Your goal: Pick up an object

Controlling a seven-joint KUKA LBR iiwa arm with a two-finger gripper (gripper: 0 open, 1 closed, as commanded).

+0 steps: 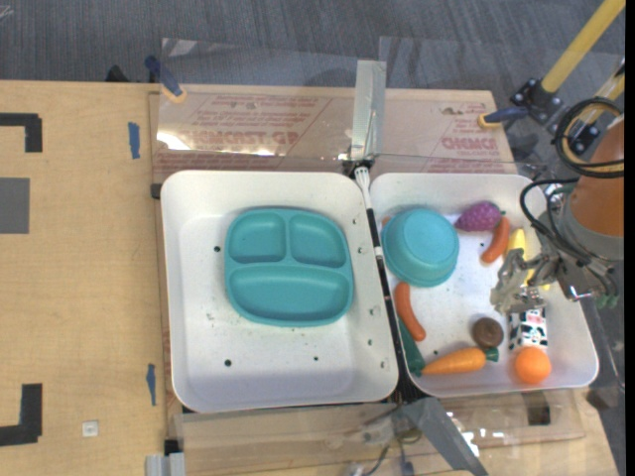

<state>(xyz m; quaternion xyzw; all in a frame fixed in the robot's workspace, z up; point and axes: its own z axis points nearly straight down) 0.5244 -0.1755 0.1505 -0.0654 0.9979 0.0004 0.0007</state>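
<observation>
Crowded right bin leaves the gripper little room for a clean grasp.

In the right white bin, right of the teal bowl, the gripper, whose grip state cannot be told, hangs over the black-and-white carton, beside the orange ball and brown round piece; neighbours may get nudged, spoiling the pick.

Two shallow white bins side by side: left bin, right bin. Left bin: one teal divided plate with three compartments. Right bin: one teal bowl; one purple grape bunch; one long carrot with a green top near the front wall; two smaller orange-red pieces, one beside the divider, another by the grapes; one orange ball-shaped fruit; one brown round item; one small white carton with black patches; one yellow piece, partly hidden, kind unclear.
</observation>
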